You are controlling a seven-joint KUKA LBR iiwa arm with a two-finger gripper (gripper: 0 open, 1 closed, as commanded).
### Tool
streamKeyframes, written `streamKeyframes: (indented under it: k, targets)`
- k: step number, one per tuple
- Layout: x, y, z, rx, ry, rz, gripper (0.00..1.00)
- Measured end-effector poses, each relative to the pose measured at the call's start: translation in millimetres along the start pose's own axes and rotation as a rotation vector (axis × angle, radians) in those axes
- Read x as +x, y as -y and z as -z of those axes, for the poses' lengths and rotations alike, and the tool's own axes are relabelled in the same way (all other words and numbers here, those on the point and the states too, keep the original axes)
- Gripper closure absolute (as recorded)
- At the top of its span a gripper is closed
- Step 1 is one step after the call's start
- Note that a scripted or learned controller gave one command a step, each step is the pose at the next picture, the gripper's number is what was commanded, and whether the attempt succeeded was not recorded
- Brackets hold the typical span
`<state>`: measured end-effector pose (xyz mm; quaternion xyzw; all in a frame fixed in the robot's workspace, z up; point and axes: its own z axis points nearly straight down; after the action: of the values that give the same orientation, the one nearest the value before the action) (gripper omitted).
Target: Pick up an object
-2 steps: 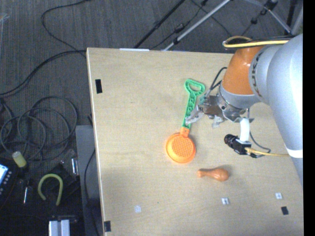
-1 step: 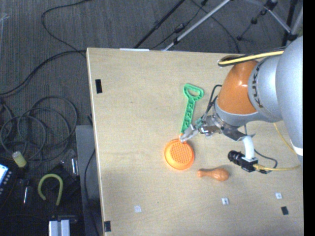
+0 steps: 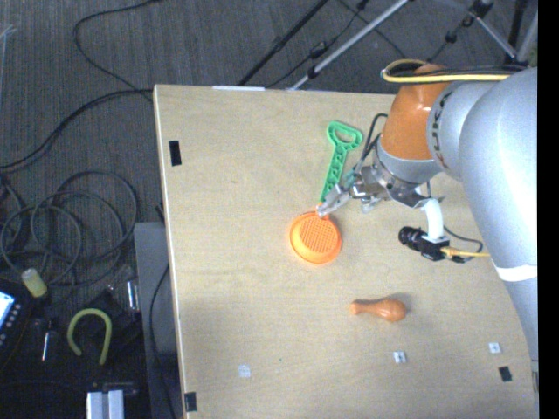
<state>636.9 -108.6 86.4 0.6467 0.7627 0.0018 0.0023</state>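
Observation:
A toy scoop lies near the middle of the tan board, its green handle (image 3: 338,159) pointing to the far side and its round orange head (image 3: 315,237) toward the near side. My gripper (image 3: 333,202) reaches in from the right and sits low where the handle meets the orange head. The wrist hides how it stands against the handle. A small orange drumstick-shaped toy (image 3: 381,308) lies on the board nearer the front, apart from the gripper.
The tan board (image 3: 227,234) ends at a left edge, with dark floor, cables and a green hook (image 3: 89,328) beyond it. A black plug on a yellow cable (image 3: 425,242) hangs by the wrist. The arm's grey body covers the right side.

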Motion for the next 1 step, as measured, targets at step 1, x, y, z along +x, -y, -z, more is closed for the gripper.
streamKeyframes:
  k: [1]
  targets:
    - [14.7, 51.7, 0.6, 0.002, 0.000, 0.181, 0.00]
